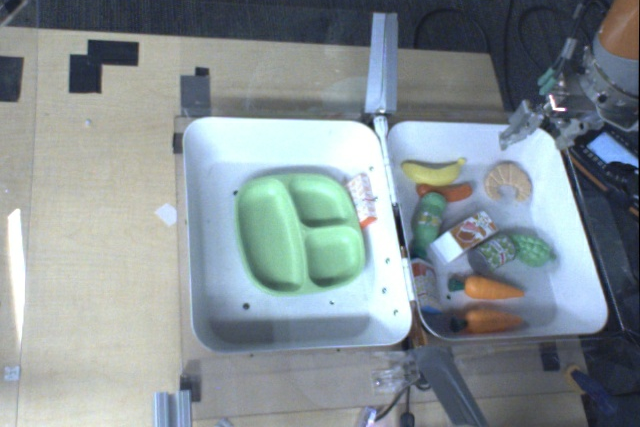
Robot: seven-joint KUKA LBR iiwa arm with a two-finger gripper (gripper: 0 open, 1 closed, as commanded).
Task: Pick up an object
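1. The arm (612, 45) is reaching in at the upper right of the frame, its gripper (522, 127) hanging over the top right rim of the right bin (590, 285); how far its pincer is parted cannot be told.
2. Lying in the right bin are a banana (432, 172), a green bottle (429, 220), a round cracker-like disc (508, 182), a small carton (468, 235), a green leafy piece (533, 250) and two carrots (487, 290).
3. A green divided tray (298, 233) is sitting in the left bin (215, 315), in the middle of the frame, with a small packet (362, 198) touching its upper right edge.
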